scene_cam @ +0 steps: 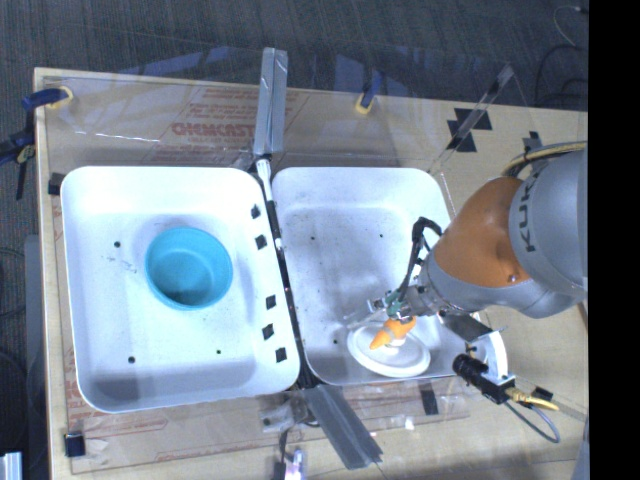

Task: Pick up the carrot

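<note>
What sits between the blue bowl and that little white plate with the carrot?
In the camera view, the divider where the two bins meet, with small black tabs, separates the blue bowl from the white plate bearing the carrot.

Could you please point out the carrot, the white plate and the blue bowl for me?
carrot [383, 339]: camera view, its orange body.
white plate [366, 356]: camera view, its bare left rim.
blue bowl [189, 268]: camera view, its inner bottom.

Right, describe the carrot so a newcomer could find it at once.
Start at the right-hand white bin of the two. Near its front edge lies a small white plate, with the arm's tool just over it. The carrot lies on that plate: a short orange piece, the one orange thing in the bin, unlike the blue bowl next door.
</note>
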### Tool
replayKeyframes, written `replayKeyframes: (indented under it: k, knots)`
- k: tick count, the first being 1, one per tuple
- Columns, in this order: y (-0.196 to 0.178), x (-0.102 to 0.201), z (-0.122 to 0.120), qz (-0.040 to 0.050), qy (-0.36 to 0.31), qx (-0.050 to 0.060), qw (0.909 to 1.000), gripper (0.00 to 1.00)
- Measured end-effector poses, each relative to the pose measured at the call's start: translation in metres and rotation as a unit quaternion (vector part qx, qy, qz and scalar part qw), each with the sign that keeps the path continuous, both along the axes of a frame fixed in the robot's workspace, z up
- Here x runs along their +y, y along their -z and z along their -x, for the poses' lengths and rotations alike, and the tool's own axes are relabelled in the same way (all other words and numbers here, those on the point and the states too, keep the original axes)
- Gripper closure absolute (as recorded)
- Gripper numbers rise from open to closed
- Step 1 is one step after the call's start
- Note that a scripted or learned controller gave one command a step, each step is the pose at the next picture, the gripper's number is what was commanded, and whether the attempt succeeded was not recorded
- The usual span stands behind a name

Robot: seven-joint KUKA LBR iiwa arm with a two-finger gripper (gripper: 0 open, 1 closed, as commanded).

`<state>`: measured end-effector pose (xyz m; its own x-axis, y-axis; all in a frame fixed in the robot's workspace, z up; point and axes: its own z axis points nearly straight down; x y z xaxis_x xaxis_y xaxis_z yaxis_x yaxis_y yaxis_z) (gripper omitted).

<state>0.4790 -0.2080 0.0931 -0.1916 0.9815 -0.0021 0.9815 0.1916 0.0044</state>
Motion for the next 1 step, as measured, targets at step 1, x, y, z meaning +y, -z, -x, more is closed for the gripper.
replayKeyframes:
  k: [1]
  knots:
    - [-0.0002,-0.0025,-0.0001,0.0008,0.033,-0.001,0.9994,0.0]
